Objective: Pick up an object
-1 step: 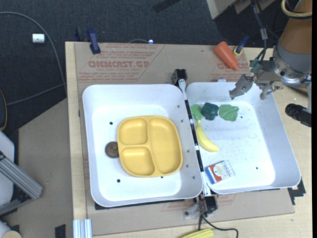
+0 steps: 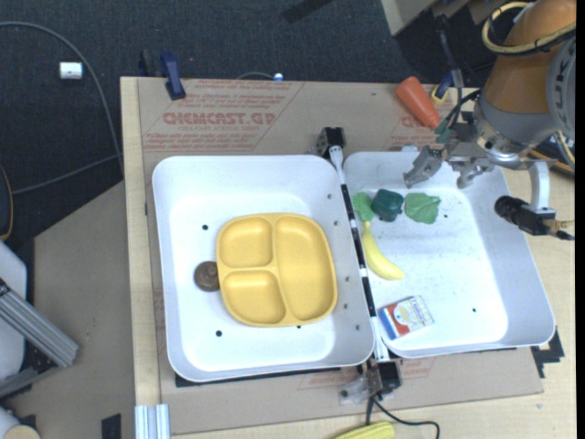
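Right bin (image 2: pixel 512 318), near edge: small card or packet (image 2: pixel 405 316), red, white and blue, lying flat; beyond it, along the bin's left wall, a yellow banana (image 2: pixel 377 257), lengthwise near to far; farther in, a row of three green pieces, namely a light green piece (image 2: pixel 364 207) against the left wall, a dark green block (image 2: pixel 388 203) touching it, and a leaf-shaped green piece (image 2: pixel 422 208) just to the right. Left bin (image 2: pixel 174 273): yellow divided plate (image 2: pixel 276 269), three compartments, lying at the middle; a small brown round object (image 2: pixel 207 276) touching its left edge. Gripper (image 2: pixel 449 166): at the far end of the right bin, above and just beyond the green pieces; fingers spread wide, nothing between them. Far bench: orange cylinder (image 2: pixel 418 101) near the right bin's far corner; blue clamp (image 2: pixel 171 74) at the far left.
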You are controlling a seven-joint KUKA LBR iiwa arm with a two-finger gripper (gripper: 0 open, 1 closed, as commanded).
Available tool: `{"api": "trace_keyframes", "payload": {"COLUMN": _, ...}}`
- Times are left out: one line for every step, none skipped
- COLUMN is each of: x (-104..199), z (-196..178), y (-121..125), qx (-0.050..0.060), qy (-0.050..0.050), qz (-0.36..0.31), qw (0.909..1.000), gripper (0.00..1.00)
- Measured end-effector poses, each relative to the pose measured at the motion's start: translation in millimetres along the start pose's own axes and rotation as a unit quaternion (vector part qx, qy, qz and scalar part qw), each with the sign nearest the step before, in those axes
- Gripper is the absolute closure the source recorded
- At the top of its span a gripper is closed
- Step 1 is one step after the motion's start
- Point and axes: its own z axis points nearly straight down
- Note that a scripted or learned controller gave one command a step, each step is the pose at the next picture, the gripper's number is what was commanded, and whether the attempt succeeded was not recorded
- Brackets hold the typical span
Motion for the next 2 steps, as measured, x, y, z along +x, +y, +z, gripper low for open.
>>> {"api": "trace_keyframes", "payload": {"x": 31.4, "z": 99.7, "y": 11.8, "qx": -0.002, "qy": -0.001, "qz": 0.0, "qw": 1.0, "gripper": 0.0}}
{"api": "trace_keyframes", "payload": {"x": 32.1, "z": 90.1, "y": 12.0, "qx": -0.002, "qy": 0.0, "qz": 0.0, "qw": 1.0, "gripper": 1.0}}
